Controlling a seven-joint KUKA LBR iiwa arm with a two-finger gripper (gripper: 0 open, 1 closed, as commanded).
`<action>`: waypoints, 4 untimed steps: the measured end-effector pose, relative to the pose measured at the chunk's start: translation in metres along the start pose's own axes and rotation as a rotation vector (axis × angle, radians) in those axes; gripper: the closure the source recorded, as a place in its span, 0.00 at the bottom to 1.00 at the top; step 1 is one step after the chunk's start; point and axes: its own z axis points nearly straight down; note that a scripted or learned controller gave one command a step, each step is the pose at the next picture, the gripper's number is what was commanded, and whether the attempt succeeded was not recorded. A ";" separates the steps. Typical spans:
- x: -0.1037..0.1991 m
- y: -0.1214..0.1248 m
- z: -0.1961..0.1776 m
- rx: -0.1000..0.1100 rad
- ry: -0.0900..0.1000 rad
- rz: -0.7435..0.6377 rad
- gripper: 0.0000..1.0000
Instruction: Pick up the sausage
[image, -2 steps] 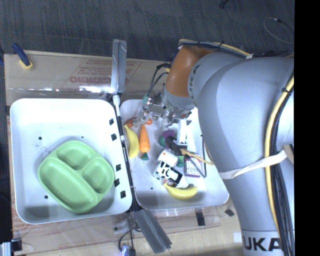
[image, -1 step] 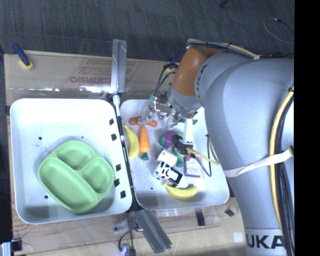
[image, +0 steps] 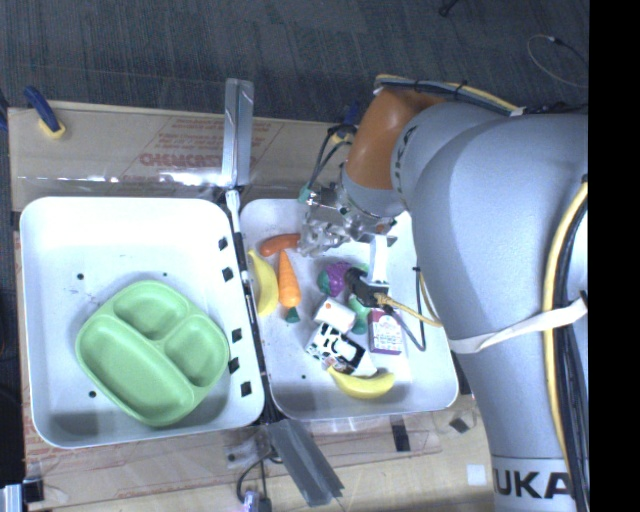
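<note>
Sausage (image: 279, 243) partly hidden beneath pincer (image: 322, 236); its grip state can't be told

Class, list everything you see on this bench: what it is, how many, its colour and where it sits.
Bins: two, white, side by side.
Divided plate: one, green, left bin.
Sausage: one, orange-red, right bin's far end, beside the gripper.
Carrot: one, orange, right bin.
Bananas: two, yellow, right bin; second at near end.
Small carton: one, purple and white, right bin.
Arm: one, grey with orange band, from right.
Gripper: one, metal, over right bin.
</note>
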 end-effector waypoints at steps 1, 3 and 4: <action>0.024 -0.012 -0.091 -0.007 -0.003 -0.346 1.00; -0.004 -0.001 0.006 0.001 -0.002 -0.356 0.00; -0.004 0.000 0.004 -0.003 -0.002 -0.356 0.00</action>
